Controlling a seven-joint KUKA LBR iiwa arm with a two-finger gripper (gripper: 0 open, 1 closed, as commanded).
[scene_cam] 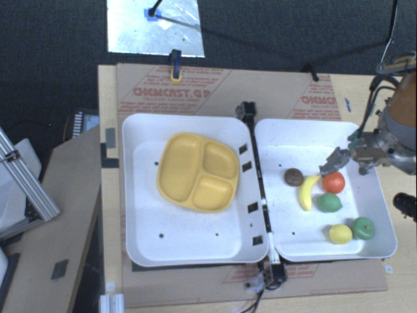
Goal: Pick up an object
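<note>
Caught at mid-right of the frame above the right-hand shallow white bin: grey two-finger gripper, reaching in from the right edge; fingers impossible to judge as apart or together. Round red tomato-like fruit lay just below and slightly right of the fingertips, nearly touching; curved yellow plastic banana beside it at lower left, long axis running upper right to lower left. Nothing seen clamped. Probably a short drop needed, down-frame, onto the red fruit.
</note>
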